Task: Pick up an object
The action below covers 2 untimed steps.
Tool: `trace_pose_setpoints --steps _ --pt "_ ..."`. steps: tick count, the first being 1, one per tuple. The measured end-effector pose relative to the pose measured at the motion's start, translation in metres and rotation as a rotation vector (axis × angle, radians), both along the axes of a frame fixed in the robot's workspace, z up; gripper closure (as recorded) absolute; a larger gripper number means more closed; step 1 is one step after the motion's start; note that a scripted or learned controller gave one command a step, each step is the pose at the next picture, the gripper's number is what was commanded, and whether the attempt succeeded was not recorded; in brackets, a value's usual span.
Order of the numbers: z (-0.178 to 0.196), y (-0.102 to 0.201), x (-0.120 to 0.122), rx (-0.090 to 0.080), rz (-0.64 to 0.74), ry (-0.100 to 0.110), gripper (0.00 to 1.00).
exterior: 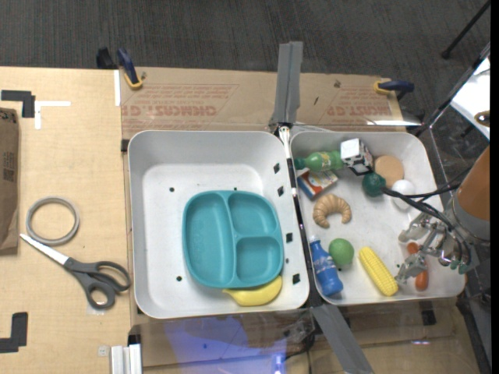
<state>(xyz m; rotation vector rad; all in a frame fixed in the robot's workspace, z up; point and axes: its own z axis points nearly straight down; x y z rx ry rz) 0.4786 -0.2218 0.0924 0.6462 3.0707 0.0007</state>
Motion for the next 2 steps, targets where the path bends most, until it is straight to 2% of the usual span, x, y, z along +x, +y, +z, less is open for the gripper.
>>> trace_pose_setpoints --steps 1,2 --pt "-0.0003 0.0004 0.0133 0.0 -0.025 0.0 0.0" --pt "0.0094 0.0007 0.0146 -0.001 -0.022 -0.003 1.0"
